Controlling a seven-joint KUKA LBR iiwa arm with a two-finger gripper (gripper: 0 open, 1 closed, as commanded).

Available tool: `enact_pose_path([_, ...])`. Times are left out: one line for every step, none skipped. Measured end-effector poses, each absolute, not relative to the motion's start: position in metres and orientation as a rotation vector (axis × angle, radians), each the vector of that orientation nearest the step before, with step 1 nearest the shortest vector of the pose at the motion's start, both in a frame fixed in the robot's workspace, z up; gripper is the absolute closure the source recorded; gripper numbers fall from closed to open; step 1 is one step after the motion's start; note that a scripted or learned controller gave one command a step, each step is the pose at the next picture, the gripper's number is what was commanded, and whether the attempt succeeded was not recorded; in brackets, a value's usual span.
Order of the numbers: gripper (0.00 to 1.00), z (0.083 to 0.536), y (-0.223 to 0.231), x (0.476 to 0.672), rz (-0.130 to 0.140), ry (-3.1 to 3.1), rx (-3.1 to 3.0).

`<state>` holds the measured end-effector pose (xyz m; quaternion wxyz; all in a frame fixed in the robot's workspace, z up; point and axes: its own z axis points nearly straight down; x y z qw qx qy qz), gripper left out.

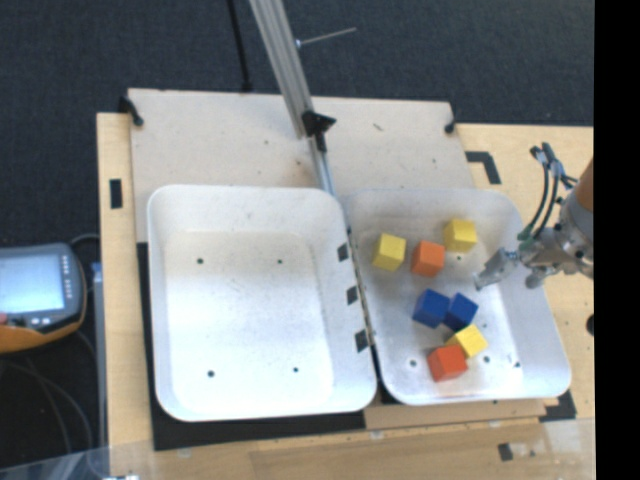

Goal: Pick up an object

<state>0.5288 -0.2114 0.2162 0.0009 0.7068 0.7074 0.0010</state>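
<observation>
Several small cubes lie in the right bin (535, 353). A yellow cube (390, 251), an orange cube (429, 258) and another yellow cube (460, 234) sit near its far side. Two blue cubes (431, 307) (462, 310) touch in the middle. In front of them, a small yellow cube (470, 341) rests against a red-orange cube (447, 362). My gripper (512, 271) hangs over the right part of this bin, to the right of the blue cubes. It is open, with nothing between its fingers.
The left bin (160, 268) stands beside the right one, the two rims meeting at the middle. A slanted aluminium bar (285, 58) rises from the bench behind the bins. A handheld screen unit (35, 293) lies at the far left.
</observation>
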Motion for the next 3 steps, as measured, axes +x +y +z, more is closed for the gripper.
enact_pose_path([0.0,0.209,-0.209,0.562,0.002,2.225,2.215])
enact_pose_path([0.0,0.209,-0.209,0.561,0.0,2.225,2.216])
enact_pose_path([0.0,0.127,-0.175,0.551,0.02,2.206,2.202])
